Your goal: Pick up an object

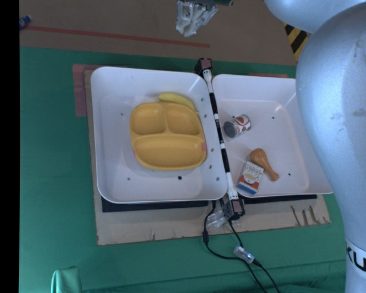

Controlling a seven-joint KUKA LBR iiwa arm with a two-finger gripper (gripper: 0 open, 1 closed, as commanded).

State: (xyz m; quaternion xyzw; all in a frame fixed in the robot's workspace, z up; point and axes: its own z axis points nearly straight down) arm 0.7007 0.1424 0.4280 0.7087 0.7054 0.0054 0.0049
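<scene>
The left bin [114, 171] holds a yellow divided plate [167, 136], and a yellow banana [178, 99] lies against the plate's far rim. Three things lie in the right bin [286, 103]: a small can [237, 126] on its side, a brown toy drumstick [264, 162], and a small white, orange and blue carton [250, 177] near the front left corner. My gripper [193, 16] hangs high over the bench's far edge, beyond both bins, with nothing seen in it. The grey arm [334, 114] covers the right side of the view.
A black-and-white divider bar [217, 131] runs between the bins. Cables [229, 243] trail from its near end across the cardboard and green mat. A red tape line [114, 35] crosses the brown floor at the back. A green cloth corner [66, 280] sits at the bottom left.
</scene>
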